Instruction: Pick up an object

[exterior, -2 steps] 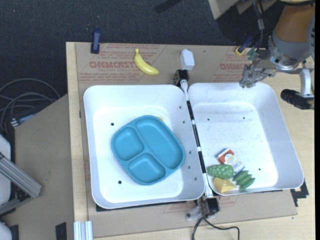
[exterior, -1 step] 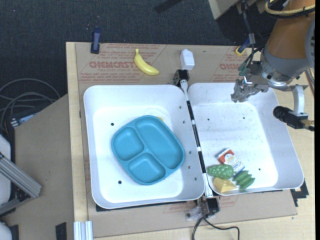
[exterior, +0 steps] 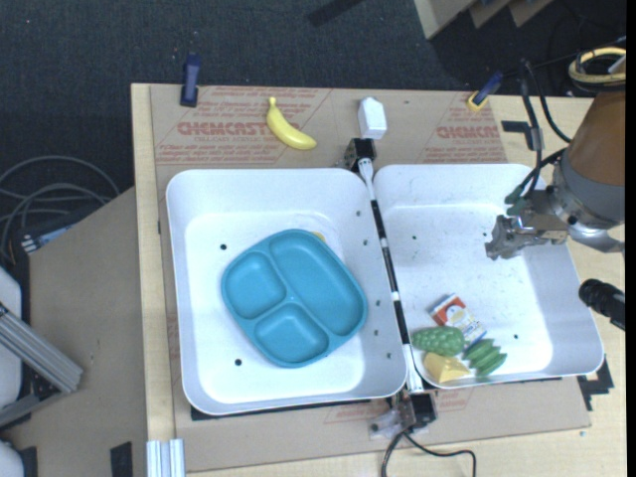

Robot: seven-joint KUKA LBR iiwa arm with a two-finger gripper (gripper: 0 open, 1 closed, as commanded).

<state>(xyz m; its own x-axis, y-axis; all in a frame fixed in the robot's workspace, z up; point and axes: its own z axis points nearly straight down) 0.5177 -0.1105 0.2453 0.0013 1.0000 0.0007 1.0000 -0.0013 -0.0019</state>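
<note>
My gripper (exterior: pixel 500 243) hangs over the right bin (exterior: pixel 556 346), near its upper right part, with nothing seen between its fingers. At the front of that bin lies a small heap of objects: a red and white packet (exterior: pixel 450 312), a green bumpy piece (exterior: pixel 438 341), a yellow piece (exterior: pixel 444 368) and green pods (exterior: pixel 484 356). The heap sits below and left of the gripper, well apart from it. In the left bin (exterior: pixel 199 217) rests a blue divided plate (exterior: pixel 291 296).
A yellow banana (exterior: pixel 287 128) lies on the cardboard behind the left bin. A white clip (exterior: pixel 372 117) and blue clamps (exterior: pixel 190 79) sit along the back edge. A black divider (exterior: pixel 383 256) runs between the bins. Cables lie on the floor at left.
</note>
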